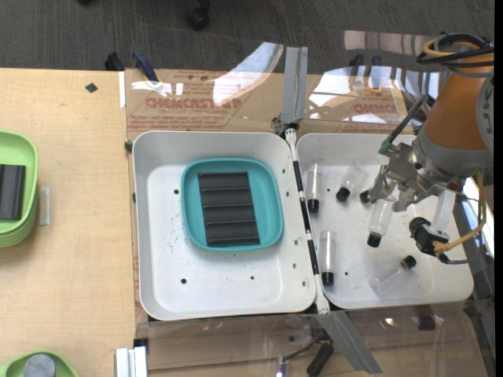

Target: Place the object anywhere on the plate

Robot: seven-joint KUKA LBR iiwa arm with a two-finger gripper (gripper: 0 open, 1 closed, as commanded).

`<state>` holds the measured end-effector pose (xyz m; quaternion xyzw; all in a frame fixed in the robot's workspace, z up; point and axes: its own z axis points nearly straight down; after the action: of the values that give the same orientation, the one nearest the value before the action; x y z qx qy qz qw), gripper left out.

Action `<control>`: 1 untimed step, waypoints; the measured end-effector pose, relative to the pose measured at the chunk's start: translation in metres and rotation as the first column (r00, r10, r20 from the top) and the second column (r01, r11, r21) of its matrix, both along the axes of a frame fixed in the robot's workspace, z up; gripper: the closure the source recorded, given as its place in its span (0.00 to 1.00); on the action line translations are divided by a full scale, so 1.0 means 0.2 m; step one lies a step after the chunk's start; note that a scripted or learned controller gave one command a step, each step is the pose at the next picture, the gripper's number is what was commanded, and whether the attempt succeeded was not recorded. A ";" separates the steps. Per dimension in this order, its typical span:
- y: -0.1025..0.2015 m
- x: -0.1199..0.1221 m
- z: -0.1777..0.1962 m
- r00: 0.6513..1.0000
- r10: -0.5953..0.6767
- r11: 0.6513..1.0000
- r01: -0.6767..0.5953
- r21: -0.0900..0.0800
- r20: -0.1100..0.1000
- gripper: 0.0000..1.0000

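Two white bins sit side by side, with a robot arm (460, 108) reaching over the right-hand one.

Left bin (157, 273) holds a teal plate (271, 210) with a dark ridged insert in its middle. Right bin (440, 289) holds several clear tubes with black caps, scattered well apart. The claw (385, 199) hangs above one tube (378, 225), which stands nearly upright just under it; whether the claw is open or gripping that tube cannot be told from this slanted view. Judging by the task, this tube is the thing to move, and it is in the right bin, not yet on the plate. To do the step well, the claw should close squarely across the tube's slim body, lift it clear of the ridge between the bins, then lower it onto the plate.
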<state>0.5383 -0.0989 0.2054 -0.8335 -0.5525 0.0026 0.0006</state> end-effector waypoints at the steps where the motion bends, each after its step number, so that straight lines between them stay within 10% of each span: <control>1: 0.31 -0.03 0.10 0.997 0.081 0.997 -0.081 0.001 0.001 1.00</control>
<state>0.5326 -0.0375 0.2262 -0.8104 -0.5858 0.0019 0.0005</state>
